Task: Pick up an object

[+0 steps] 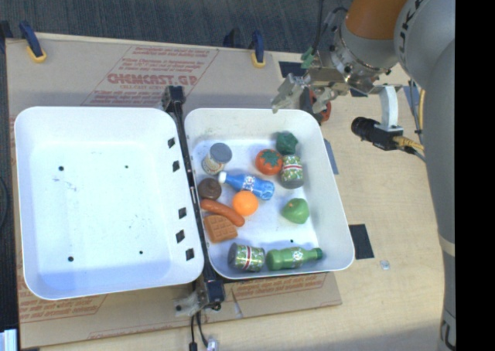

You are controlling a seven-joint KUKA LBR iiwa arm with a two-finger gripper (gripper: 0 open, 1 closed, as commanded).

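so: tool waits above a full bin

left bin (46,187) lies bare; toys crowd the right bin (329,179), orange ball (245,203) mid-pile, easy pickings. tool (298,93) hangs over its far rim, fingers spread, holding nothing.

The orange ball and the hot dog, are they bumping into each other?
Touching. In the camera view, the orange ball sits right against the upper edge of the hot dog, with no white bin floor showing between them.
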